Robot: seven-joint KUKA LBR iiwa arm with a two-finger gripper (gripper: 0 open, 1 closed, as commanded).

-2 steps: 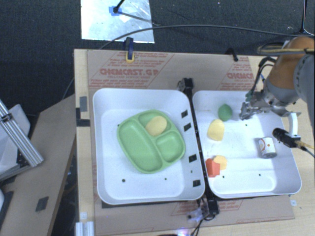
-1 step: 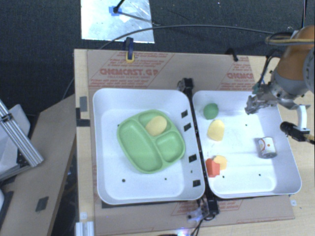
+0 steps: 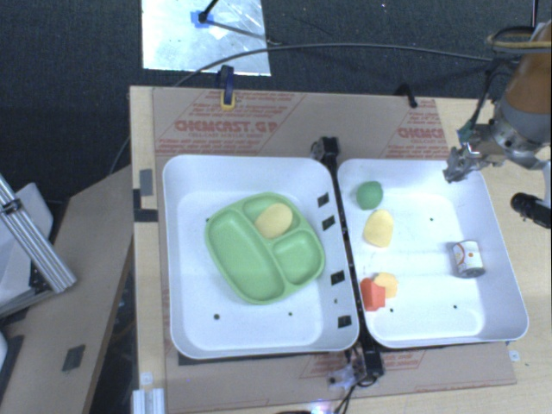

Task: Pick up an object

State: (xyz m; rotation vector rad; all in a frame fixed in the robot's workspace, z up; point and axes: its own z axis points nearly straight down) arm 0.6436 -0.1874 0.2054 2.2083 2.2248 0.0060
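Note:
The right bin [image 3: 483,317] holds a green ball [image 3: 369,194], a pale yellow piece [image 3: 379,228], an orange and red piece [image 3: 378,290] and a small can [image 3: 467,259] lying on its side. My gripper [image 3: 457,167] hangs over the far right corner of this bin, up and to the right of the green ball. It is small and dark against the rim. Nothing shows between its tips.
The left bin [image 3: 194,317] bears a green divided plate [image 3: 250,266] with a yellow object [image 3: 275,221] in its upper compartment. Black clips [image 3: 328,149] join the bins along the middle. Cardboard lies beneath both bins. A metal rail [image 3: 34,240] stands at the left.

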